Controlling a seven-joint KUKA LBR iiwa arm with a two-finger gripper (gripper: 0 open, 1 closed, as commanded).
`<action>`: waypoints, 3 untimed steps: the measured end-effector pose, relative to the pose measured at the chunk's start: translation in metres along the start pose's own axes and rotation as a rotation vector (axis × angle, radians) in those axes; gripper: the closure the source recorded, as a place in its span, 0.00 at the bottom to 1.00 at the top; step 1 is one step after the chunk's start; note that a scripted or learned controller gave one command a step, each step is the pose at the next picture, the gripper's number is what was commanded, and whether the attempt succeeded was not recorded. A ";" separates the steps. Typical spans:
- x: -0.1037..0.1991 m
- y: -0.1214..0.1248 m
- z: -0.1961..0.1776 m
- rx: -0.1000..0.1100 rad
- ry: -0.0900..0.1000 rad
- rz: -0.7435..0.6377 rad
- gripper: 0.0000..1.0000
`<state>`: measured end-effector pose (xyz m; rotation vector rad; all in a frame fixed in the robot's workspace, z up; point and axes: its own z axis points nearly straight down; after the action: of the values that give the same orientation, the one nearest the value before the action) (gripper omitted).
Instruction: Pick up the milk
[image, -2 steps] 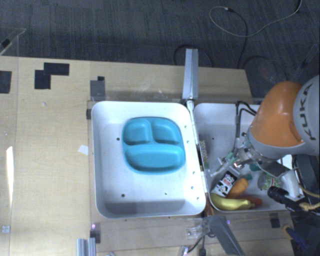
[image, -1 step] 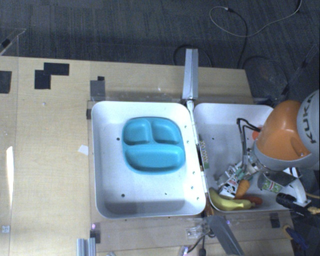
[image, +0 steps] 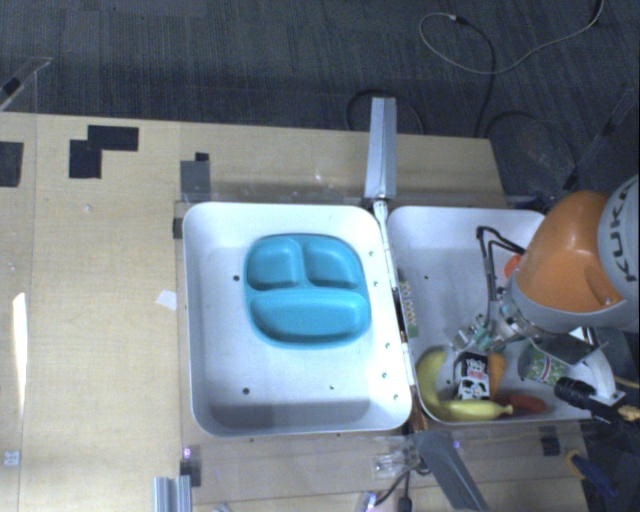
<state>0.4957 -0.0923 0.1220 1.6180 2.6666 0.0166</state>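
One small black-and-white milk carton (image: 474, 374) stands in the right white bin (image: 440, 250) beside the yellow bananas (image: 450, 400); I judge it light and crushable, best taken across its flat sides, though I cannot tell how the gripper (image: 486, 338) is set.

A single fixed camera looks down at a slant from above the surface (image: 100, 300), seemingly from fairly high, taking in both white bins (image: 200, 330).
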 end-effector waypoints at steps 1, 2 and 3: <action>0.043 0.037 -0.089 0.019 0.010 0.194 1.00; 0.043 0.037 -0.089 0.019 0.010 0.194 0.00; 0.048 0.053 -0.060 0.020 0.012 0.079 0.00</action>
<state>0.5193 -0.0246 0.1829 1.7337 2.6188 0.0009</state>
